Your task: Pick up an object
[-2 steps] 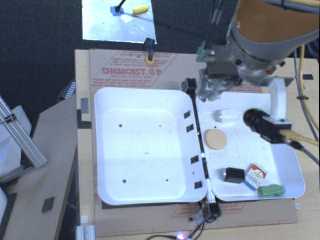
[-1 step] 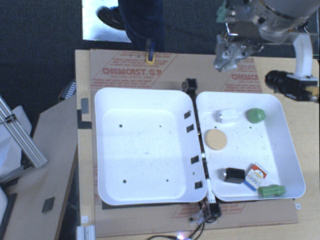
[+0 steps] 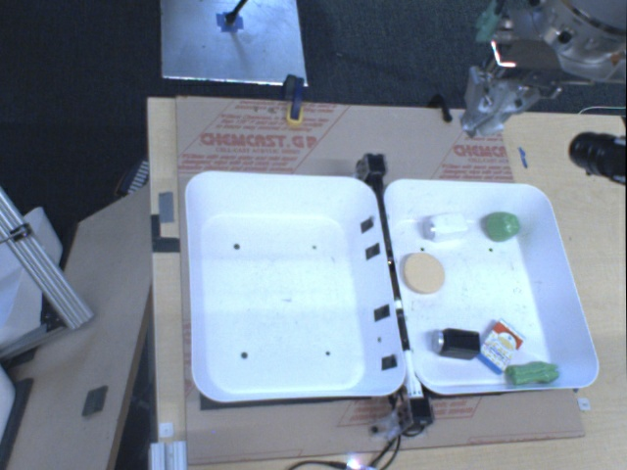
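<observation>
We are viewing the table (image 3: 255,130) from above, with two shallow white bins resting side by side on it. The left bin (image 3: 284,287) is occupying the centre-left of the view. The right bin (image 3: 563,292) is touching it along a shared seam and is carrying every loose object.

Inside the right bin, we are reading from left to right. A tan disc (image 3: 424,273) is lying flat near the seam, at mid-height. A small white object (image 3: 447,227) is sitting above it, near the far wall. A black object (image 3: 458,343) is lying near the front wall. Just beside it, a small carton (image 3: 502,346), printed in red, white and blue, is lying tilted. A green round object (image 3: 502,225) is resting near the far wall. A green elongated object (image 3: 532,372) is lying against the front rim.

The end effector (image 3: 487,116) is hanging at the upper right, beyond the far rim of the right bin and well apart from all objects. We cannot tell how wide it is standing.
</observation>
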Controlling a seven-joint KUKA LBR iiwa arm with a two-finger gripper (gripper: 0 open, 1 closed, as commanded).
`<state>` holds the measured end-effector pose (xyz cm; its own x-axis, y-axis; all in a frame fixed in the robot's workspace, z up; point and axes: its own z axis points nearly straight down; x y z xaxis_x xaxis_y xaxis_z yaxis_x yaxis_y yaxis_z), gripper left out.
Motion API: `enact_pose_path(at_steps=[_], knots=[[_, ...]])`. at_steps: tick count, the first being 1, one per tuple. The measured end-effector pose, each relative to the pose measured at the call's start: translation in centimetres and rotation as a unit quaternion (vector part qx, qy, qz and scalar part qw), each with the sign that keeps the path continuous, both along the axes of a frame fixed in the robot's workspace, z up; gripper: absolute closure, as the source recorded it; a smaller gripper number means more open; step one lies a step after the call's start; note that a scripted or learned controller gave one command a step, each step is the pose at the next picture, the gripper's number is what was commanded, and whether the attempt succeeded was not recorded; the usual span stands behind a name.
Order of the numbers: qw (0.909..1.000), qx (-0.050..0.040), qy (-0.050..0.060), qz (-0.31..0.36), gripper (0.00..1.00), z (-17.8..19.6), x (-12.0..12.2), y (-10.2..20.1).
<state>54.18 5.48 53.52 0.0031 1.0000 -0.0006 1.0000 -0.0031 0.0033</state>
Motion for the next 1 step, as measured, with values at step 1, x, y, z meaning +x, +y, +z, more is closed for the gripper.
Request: enact_pose_path(at_steps=[1], knots=[[1.0000, -0.0001, 0.001, 0.000, 1.00, 0.03, -2.42, -5.09]])
